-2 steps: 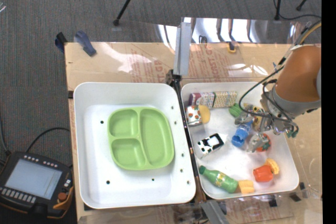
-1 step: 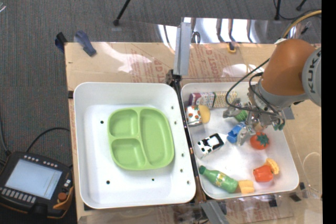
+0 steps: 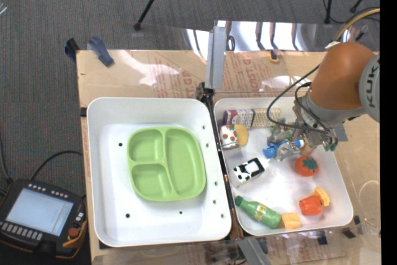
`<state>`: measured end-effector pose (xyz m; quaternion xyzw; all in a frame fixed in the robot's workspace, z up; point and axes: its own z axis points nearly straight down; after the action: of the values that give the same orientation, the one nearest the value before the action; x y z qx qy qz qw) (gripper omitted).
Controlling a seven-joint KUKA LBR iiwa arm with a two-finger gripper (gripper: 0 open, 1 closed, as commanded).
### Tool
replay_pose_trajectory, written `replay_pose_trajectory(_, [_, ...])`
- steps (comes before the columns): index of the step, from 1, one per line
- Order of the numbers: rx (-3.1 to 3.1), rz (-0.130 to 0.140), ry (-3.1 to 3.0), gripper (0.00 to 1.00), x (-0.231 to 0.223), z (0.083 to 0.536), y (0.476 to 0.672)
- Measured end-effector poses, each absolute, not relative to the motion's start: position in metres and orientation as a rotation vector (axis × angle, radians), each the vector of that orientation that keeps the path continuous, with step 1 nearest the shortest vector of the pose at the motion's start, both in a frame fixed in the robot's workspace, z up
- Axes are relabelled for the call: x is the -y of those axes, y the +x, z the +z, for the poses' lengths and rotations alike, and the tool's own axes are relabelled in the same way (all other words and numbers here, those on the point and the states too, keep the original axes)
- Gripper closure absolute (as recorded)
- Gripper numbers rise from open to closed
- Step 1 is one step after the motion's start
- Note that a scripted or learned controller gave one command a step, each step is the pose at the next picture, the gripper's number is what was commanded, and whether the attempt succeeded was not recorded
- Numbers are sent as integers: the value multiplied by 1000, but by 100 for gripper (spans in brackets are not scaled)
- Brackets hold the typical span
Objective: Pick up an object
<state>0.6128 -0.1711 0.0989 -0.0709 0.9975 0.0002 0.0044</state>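
Observation:
My gripper [image 3: 290,144] hangs low over the right bin [image 3: 343,186], under the orange wrist band, near the bin's middle right. A small blue object [image 3: 272,151] lies right at its left side; contact is unclear. A red tomato-like toy [image 3: 306,165] sits just below and to the right of the gripper. Farther down the bin are a black-and-white cow toy [image 3: 249,170], a green bottle [image 3: 258,211], a yellow block [image 3: 290,220] and an orange toy [image 3: 312,203].
A green divided plate [image 3: 166,163] lies in the left bin [image 3: 105,195]. At the right bin's upper left stand a striped box [image 3: 240,117], a red-and-white can [image 3: 228,137] and a yellow piece [image 3: 241,133]. Cables loop around the wrist.

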Motion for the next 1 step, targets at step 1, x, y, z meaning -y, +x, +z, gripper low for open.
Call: replay_pose_trajectory(1, [-3125, 1, -224, 0, 170, 98, 613])
